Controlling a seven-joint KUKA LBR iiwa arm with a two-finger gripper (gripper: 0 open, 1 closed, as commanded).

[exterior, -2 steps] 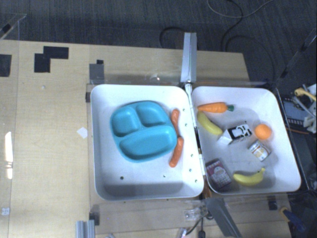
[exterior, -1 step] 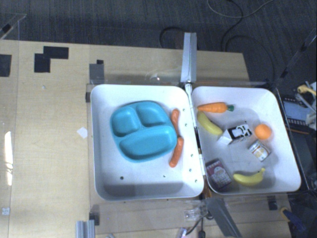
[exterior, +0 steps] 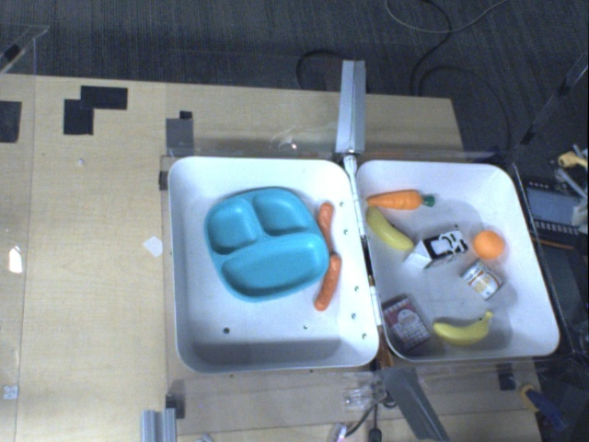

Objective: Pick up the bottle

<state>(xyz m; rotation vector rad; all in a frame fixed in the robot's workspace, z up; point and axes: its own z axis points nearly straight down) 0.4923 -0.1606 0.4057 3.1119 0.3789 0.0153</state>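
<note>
Wooden bench [exterior: 92,274], right bin [exterior: 525,247], bottle [exterior: 481,280] beside orange [exterior: 489,245]

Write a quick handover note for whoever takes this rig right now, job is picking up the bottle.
Bottle: lying in the right bin, near its right wall, just below the orange and above a banana. Nothing is touching it.
Done: nothing yet; the bottle is not picked up.
Left: bring the gripper over the bottle, close on it, lift it out.
Other: the left bin has a blue tray and two carrots beside it.
</note>
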